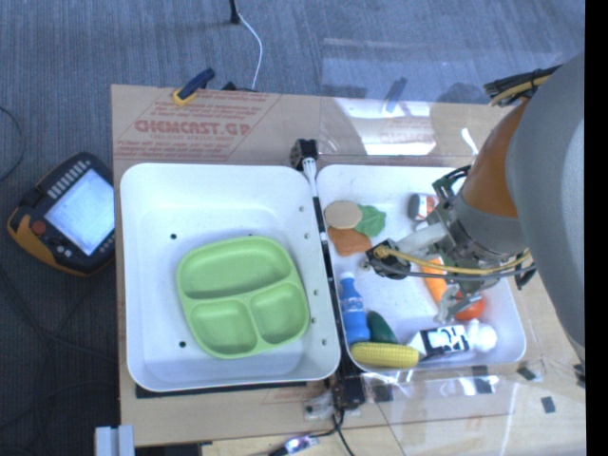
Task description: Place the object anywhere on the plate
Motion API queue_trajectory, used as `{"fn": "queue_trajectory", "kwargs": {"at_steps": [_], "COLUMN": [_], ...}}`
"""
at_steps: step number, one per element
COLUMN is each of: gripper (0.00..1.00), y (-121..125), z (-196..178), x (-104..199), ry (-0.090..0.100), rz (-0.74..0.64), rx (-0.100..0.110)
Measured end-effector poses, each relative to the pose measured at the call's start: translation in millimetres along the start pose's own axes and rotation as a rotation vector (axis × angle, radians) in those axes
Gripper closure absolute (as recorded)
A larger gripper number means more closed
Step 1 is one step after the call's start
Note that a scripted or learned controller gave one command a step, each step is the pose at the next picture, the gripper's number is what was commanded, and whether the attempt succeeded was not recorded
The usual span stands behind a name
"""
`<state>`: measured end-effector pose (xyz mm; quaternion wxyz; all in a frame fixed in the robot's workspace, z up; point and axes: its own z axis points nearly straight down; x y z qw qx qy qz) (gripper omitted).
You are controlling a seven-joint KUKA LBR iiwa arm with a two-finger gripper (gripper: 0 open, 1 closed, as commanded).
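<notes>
On the counter [142, 150] stand two shallow white bins side by side. The arm [532, 188], one only, grey with an orange band, comes in from the right and hangs over the right bin [404, 171]. The left bin [152, 198] holds one thing: a light green plate [243, 295] with three compartments, one long at the far side and two smaller at the near side. The plate lies near the middle of that bin and nothing rests on it.

The end effector [456, 288] is low over the right part of the right bin, among dark cables; I cannot tell if it is open or closed, and I see nothing clearly between its parts.

All the small objects are in the right bin. Along the near wall lie one white bottle with a black label [458, 339] and one yellow corn cob [385, 354], almost end to end. Beside the left wall stands one blue bottle [352, 310], and one dark green vegetable [382, 327] lies just beside it. Near the far left corner there are one tan round piece [343, 216], one orange round piece [349, 242] touching it, and one light green leafy piece [371, 220]. One small can [422, 206] sits near the far wall. One orange carrot-like piece [433, 275] lies partly under the end effector.
</notes>
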<state>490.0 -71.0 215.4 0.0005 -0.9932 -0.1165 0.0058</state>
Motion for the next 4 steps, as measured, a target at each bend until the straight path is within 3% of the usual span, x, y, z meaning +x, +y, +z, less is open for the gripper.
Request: {"fn": "queue_trajectory", "kwargs": {"at_steps": [1, 2, 3, 4], "gripper": [1.00, 1.00, 0.00, 0.00], "y": [-1, -78, -76, -117], "z": [-7, -11, -11, 36], "x": [-1, 15, 14, 19], "ry": [-0.009, 0.002, 0.001, -0.004], "rz": [-0.002, -0.031, -0.028, -0.002], "rx": [0.003, 0.001, 0.000, 0.001]}}
